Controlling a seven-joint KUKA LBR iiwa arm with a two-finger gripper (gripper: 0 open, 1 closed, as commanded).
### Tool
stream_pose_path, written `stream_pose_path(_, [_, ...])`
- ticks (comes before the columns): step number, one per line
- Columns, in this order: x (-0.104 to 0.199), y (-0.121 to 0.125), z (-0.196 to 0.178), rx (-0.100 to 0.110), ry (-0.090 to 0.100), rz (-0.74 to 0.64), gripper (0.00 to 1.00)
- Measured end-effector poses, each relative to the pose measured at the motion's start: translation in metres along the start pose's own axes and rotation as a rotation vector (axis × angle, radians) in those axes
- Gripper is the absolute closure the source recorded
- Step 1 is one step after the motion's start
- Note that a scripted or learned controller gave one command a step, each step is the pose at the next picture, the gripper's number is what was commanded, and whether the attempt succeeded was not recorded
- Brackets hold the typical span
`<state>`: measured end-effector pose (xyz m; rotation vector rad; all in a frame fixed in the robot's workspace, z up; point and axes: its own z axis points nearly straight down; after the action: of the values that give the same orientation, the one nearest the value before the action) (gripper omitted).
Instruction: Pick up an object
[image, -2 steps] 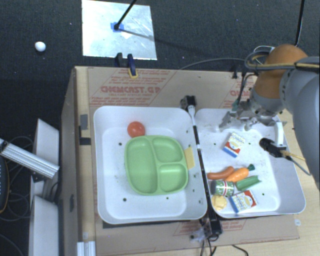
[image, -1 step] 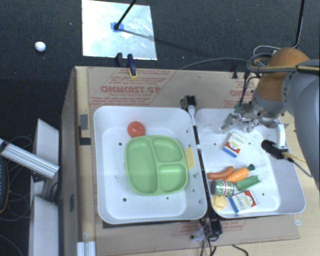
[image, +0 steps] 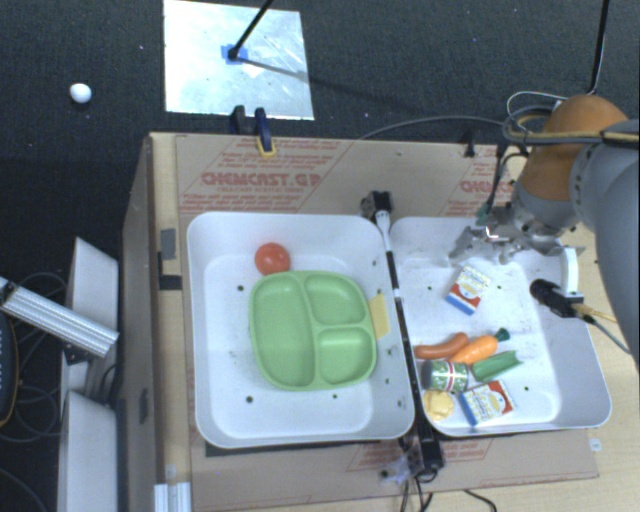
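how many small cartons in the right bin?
2. One carton lies in the upper middle of the right bin, just below the gripper. The other carton lies at the front edge, beside the can. More could be hidden under the arm.

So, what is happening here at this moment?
A grey robot arm reaches in from the right, its gripper over the back of the right bin, near a small red and white packet. No object is visibly held. Nearer the front of that bin lie a carrot, a sausage and a can. The left bin holds a green divided plate and a tomato.
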<state>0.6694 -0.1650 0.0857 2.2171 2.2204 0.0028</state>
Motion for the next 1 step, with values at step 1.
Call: stream_pose_path(1, [0.0012, -0.0001, 0.0002, 0.001, 0.000, -0.001, 0.00])
